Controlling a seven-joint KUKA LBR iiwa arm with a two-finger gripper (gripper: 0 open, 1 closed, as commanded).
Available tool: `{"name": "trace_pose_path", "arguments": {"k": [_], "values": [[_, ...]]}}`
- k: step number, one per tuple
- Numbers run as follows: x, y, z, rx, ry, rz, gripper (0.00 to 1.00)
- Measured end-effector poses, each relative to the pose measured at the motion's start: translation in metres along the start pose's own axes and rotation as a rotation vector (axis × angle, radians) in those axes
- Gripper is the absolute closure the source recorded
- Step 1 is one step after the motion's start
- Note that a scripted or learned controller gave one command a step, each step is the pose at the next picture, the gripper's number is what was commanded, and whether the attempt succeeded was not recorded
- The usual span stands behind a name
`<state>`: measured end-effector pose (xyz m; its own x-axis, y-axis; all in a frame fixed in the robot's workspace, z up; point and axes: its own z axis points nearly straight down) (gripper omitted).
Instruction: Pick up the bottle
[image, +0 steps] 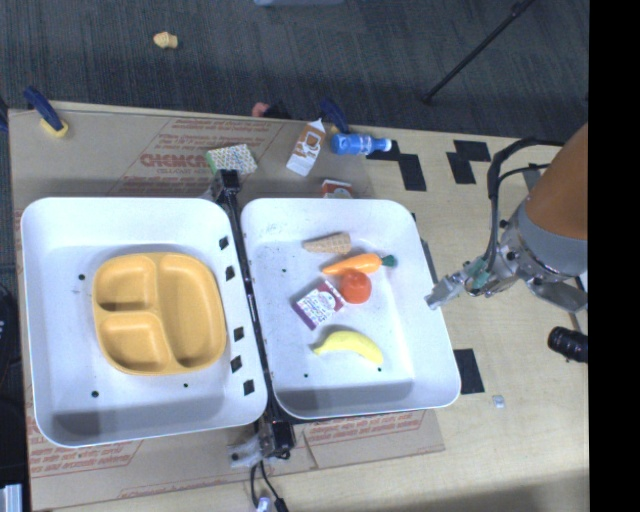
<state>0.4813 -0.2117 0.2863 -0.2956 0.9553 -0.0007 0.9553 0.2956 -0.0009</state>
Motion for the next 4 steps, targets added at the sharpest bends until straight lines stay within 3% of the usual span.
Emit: {"name": "trace_pose_path", "arguments": {"k": [1, 2, 3, 4], "values": [[0.002, -0.005, 0.071, 0.003, 0.004, 0.335, 1.0], [0.072, 0.017, 0.103, 0.005, 0.004, 0.566, 1.0], [0.032, 0.004, 0.102, 0.002, 0.002, 0.543, 1.0], [0.047, 0.009, 0.105, 0.003, 0.004, 0.276, 1.0]]}}
